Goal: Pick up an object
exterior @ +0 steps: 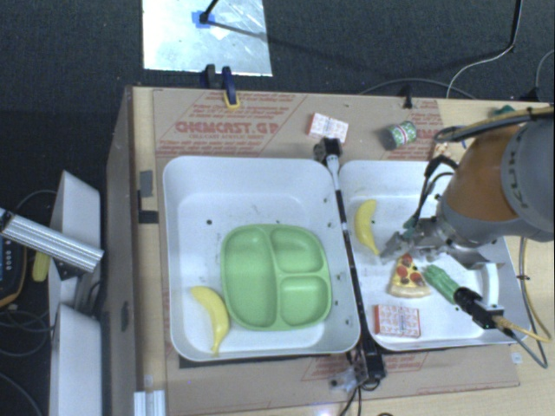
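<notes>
My gripper hangs low in the right bin, just right of a yellow banana and directly above a toy pizza slice. Nothing shows between it and either object. A green stick-shaped thing lies beside the pizza slice, under the wrist. A red-patterned flat card rests at the bin's near edge. The grey and orange arm covers the bin's right part.
The left bin holds a green divided plate and a second banana near its front left corner. Behind the bins on the bench lie a small green can and a white-and-red packet.
</notes>
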Motion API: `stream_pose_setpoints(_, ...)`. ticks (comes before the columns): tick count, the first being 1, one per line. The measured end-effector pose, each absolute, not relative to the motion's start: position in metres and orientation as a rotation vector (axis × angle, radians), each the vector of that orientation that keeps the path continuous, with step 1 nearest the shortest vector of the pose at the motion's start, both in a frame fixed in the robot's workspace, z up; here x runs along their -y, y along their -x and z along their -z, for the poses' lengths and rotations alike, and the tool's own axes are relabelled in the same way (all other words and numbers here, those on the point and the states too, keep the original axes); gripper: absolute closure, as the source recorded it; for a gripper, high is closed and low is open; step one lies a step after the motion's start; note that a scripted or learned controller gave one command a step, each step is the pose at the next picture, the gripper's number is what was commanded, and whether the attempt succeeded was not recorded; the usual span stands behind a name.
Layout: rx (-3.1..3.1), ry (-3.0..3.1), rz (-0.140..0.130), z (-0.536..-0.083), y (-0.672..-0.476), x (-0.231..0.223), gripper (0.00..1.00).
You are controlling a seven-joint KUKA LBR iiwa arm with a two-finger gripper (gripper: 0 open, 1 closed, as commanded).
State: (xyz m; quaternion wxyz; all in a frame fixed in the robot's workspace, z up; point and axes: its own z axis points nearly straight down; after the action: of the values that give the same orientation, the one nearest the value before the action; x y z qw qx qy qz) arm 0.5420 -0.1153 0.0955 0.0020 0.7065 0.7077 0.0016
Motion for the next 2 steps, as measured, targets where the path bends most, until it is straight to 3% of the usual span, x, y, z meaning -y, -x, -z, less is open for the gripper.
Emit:
stream_pose_setpoints(1, -2.223, -2.220, 0.000, -0.084, -0.524, 0.119, 0.00)
stream_pose_setpoints(2, -2.221, -2.217, -0.003, -0.164, -0.521, 0.126, 0.00)
